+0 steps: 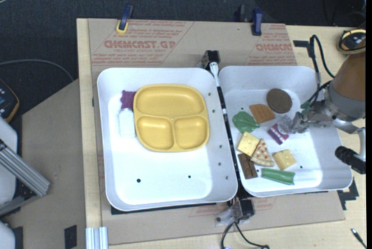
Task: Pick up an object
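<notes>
Grey claw [292, 124] low in rt bin [325, 181] | finger gap unclear, can't tell | near purple strip [278, 136]

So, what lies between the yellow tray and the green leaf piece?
In the camera view, between the yellow tray and green leaf piece lie the bins' adjoining white rims.

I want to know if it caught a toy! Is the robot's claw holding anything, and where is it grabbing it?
It cannot be told. The gripper is low in the right bin, near a purple piece, but nothing shows clearly in its grasp.
</notes>
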